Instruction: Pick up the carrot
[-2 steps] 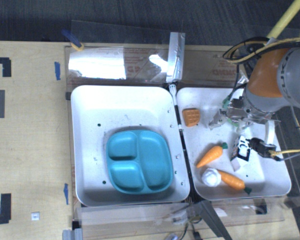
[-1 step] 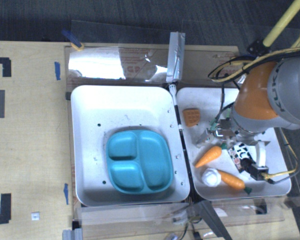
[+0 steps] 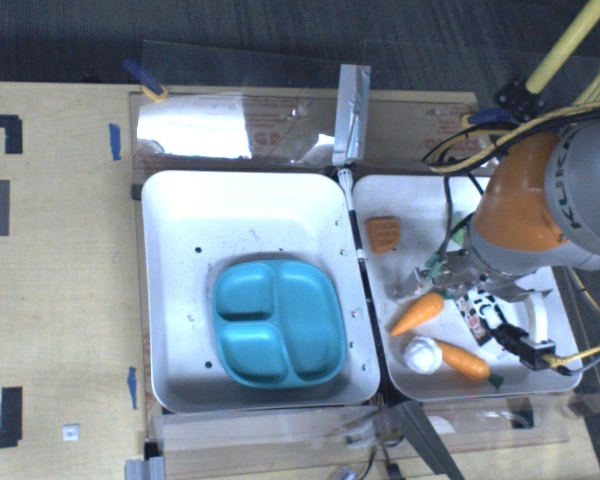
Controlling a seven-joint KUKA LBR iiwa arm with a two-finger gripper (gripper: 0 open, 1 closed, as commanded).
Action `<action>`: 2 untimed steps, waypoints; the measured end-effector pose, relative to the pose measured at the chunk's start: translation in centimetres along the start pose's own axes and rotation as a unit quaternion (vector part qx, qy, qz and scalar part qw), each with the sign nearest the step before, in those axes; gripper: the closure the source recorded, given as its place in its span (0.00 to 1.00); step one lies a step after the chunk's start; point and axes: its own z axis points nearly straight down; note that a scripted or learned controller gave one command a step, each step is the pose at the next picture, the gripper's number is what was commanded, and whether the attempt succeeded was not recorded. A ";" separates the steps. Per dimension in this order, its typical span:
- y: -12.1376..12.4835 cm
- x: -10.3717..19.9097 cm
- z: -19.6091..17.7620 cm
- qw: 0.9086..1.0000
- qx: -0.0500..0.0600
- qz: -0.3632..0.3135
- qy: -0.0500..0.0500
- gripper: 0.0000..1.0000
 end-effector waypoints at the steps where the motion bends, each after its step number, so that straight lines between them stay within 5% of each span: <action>1: -4.9 0.6 -0.1 0.984 0.000 -0.177 -0.001 0.00; 2: -4.5 0.5 -1.1 0.984 -0.006 -0.176 -0.004 1.00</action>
